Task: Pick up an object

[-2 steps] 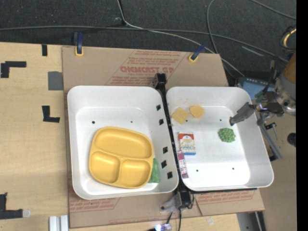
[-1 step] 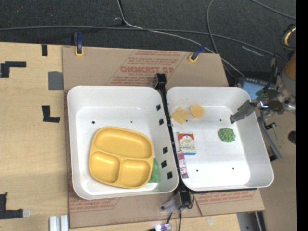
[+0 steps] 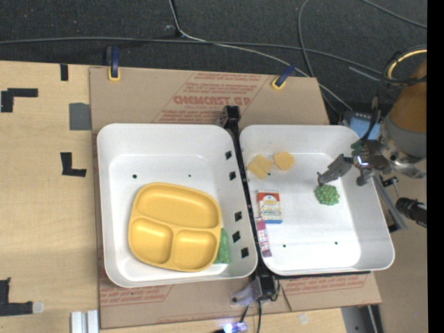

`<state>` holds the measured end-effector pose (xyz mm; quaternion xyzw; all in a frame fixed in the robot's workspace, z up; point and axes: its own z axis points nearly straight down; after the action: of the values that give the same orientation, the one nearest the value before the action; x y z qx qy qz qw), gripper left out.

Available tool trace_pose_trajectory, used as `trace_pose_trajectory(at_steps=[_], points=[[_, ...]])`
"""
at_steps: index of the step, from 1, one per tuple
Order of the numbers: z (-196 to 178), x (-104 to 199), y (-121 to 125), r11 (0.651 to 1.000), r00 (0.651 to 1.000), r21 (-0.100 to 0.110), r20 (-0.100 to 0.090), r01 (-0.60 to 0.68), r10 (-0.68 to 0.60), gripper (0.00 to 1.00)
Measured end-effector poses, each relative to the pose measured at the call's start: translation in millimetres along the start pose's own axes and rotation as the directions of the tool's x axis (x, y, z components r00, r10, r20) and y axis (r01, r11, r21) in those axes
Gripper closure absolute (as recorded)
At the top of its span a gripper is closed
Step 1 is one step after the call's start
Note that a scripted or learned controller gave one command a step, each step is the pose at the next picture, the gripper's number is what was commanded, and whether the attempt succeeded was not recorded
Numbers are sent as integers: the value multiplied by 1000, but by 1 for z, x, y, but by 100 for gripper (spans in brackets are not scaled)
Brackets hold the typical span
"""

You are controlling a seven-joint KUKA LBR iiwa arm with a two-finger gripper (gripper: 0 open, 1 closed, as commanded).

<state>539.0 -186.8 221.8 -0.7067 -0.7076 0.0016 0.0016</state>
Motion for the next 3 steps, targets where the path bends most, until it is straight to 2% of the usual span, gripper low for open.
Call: trace_pose_trajectory(at_steps=[1, 2, 3], points=[[44, -1, 1, 1000, 1000, 1, 0, -1, 1, 0], [99, 2, -10, 1000, 1000, 3, -1, -1, 1, 0], [86, 3, -9, 1000, 1000, -2, -1, 1, -1, 100]])
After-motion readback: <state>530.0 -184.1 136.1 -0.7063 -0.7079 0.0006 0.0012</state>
